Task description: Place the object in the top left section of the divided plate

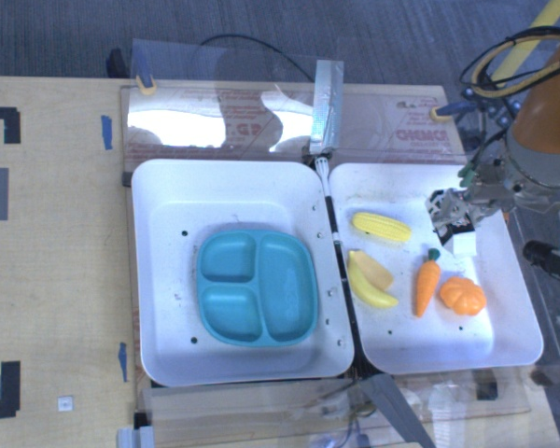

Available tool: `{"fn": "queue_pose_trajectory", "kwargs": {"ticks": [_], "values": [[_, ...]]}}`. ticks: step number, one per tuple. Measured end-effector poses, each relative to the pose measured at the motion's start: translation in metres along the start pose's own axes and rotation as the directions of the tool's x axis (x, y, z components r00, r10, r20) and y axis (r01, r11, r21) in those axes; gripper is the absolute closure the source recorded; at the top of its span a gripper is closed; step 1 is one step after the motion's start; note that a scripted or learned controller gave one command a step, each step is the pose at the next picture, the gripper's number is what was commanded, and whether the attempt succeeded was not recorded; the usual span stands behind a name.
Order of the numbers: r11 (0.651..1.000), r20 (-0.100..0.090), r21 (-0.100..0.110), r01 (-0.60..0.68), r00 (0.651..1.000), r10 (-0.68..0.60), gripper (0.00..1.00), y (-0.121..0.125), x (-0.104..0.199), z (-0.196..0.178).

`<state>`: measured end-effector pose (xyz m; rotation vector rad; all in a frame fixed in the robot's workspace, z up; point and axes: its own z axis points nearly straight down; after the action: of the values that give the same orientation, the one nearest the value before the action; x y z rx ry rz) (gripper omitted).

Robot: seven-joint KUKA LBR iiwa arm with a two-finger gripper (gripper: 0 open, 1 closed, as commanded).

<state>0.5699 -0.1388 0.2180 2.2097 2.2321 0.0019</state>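
A: Divided plate [258, 287], teal, three sections, sits in the left bin [159, 194]. Nothing on it. Top left section is the small one at its upper left corner.

B: Which object goes?

A: Task doesn't say. Candidates all lie in the right bin [504, 343], right of the plate: corn cob [382, 227], banana [371, 281], carrot [427, 286], small orange pumpkin [462, 296]. All look like plastic toy food, so my guess is light, stiff, a bit slick.

B: Gripper?

A: Gripper [453, 208] hovers over the right bin's upper part, right of the corn and above the carrot's green top. Can't tell if it's clenched or released, too cluttered there. Nothing visibly held.

B: Grip advice?

A: Long pieces: take across the narrow middle, so they don't pivot. Pumpkin is rounder and would likely slip; pinch along its ribs.

B: Obstacles?

A: Carrot and pumpkin nearly touch, banana lies just beside the bin wall nearest the plate. Corn stands apart from the rest, easiest pick. The raised rims between the two bins need clearing on the way over. Target section is small, so a long piece may overhang its divider.
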Motion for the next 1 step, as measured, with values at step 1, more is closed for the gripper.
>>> {"fn": "queue_pose_trajectory", "kwargs": {"ticks": [1], "values": [[0.999,0.003,-0.007,0.041,0.999,-0.041,1.00,-0.0501,0.0283,0.1201]]}}
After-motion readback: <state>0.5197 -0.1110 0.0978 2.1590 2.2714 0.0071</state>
